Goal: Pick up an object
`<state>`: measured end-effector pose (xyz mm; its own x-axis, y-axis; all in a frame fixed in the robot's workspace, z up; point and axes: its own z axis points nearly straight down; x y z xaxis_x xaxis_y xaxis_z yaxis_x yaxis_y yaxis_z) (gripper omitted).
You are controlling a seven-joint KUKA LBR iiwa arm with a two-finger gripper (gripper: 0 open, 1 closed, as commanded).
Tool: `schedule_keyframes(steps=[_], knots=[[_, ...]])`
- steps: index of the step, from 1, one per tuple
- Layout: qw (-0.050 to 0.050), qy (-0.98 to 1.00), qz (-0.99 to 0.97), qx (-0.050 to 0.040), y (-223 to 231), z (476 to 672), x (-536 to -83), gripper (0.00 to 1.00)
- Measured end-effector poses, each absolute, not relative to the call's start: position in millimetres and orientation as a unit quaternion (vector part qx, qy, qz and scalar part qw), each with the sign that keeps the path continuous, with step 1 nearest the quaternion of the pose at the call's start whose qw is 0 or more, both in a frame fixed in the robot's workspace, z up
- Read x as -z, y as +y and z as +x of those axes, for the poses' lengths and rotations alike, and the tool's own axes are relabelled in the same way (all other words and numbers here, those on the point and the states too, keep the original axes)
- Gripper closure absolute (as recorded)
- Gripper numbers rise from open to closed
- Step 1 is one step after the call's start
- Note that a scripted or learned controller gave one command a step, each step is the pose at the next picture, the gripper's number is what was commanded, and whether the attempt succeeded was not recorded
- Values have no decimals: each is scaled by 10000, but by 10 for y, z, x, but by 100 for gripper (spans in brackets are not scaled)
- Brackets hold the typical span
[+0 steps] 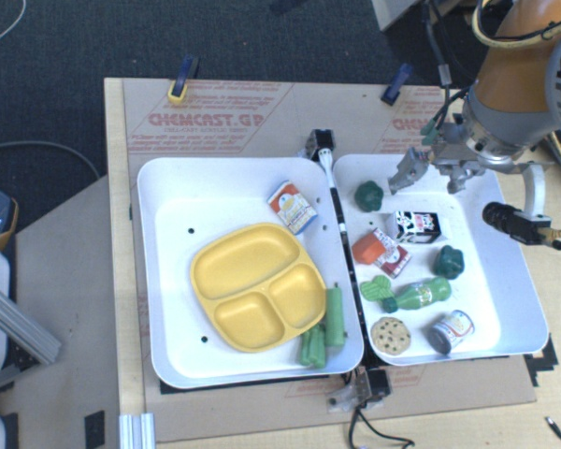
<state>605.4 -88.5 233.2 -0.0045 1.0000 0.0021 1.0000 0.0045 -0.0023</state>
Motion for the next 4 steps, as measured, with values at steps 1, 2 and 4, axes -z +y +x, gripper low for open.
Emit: schedule_keyframes(steps=[1, 2, 4], knots=[[23, -7090, -7052, -1, -417, 5833, -2407, 100], [26, -7087, -7055, -8, 16, 5648, -2289, 100], [-1, -7082, -7060, 8, 617, 5184, -2345, 100]])
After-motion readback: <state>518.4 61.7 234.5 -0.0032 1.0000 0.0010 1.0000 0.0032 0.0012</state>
